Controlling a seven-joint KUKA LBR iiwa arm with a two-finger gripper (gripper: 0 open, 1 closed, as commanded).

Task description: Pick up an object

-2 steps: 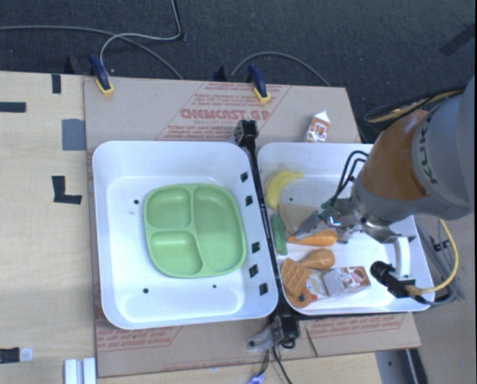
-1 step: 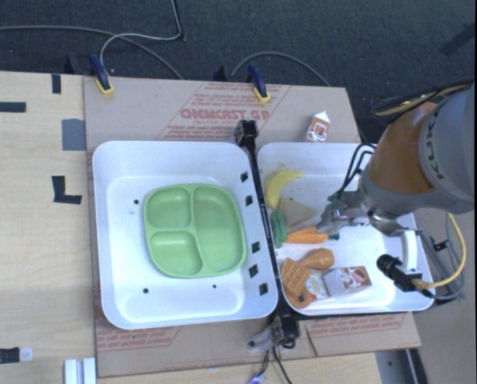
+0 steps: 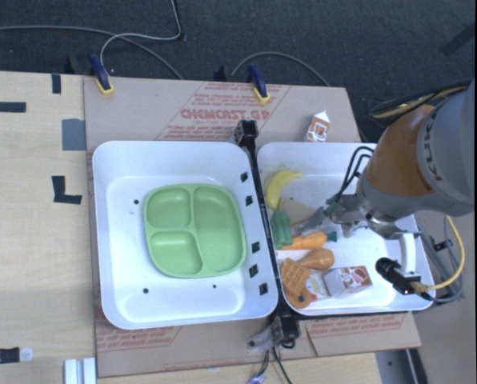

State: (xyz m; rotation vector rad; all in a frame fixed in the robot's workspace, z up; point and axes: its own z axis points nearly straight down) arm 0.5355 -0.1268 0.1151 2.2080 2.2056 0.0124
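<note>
Reaching into the right bin (image 3: 398, 162), the gripper (image 3: 328, 214) hovered just above a carrot (image 3: 306, 242); its state was unclear. Nothing lifted yet.

Even, bright overhead light gives soft shadows inside the white bins (image 3: 110, 214), with slightly soft, grainy focus throughout.

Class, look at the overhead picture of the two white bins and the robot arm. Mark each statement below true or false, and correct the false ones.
1. The light green divided plastic plate lies in the left white bin. True.
2. The yellow toy banana lies on the plate. False: it lies in the right white bin.
3. The small milk carton stands inside a bin. False: it stands on the cardboard behind the right bin.
4. The orange toy carrot lies in the right bin. True.
</note>
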